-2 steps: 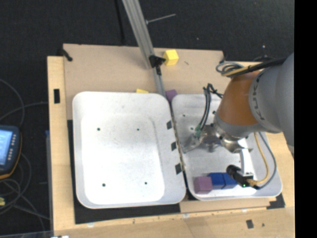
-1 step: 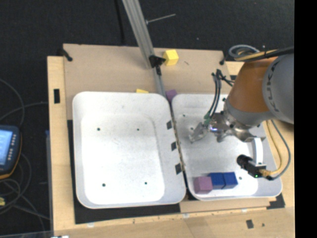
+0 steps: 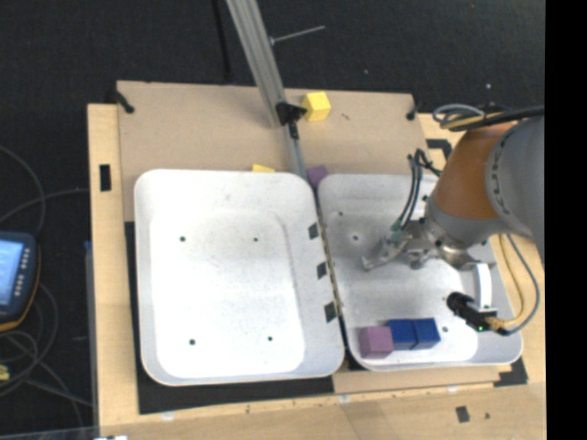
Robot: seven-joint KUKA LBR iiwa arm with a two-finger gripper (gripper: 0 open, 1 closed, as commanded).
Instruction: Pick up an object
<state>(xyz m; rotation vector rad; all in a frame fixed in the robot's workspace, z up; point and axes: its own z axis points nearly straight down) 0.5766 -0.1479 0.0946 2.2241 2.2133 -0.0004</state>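
Note:
In the right bin (image 3: 367, 200), a purple block (image 3: 375, 340) and a blue block (image 3: 413, 333) lie side by side against the front wall. My gripper (image 3: 383, 257) hangs over the middle of this bin, behind the two blocks and well apart from them. The grey arm with its orange band (image 3: 463, 186) reaches in from the right. I see nothing held in the gripper.
The left bin (image 3: 225, 273) sits beside the right one. Behind the bins, a yellow block (image 3: 317, 106) lies on the bench, with a small yellow piece (image 3: 263, 168) and a purple piece (image 3: 316, 174) at the bins' back rims. A metal pole (image 3: 261, 53) slants up from there.

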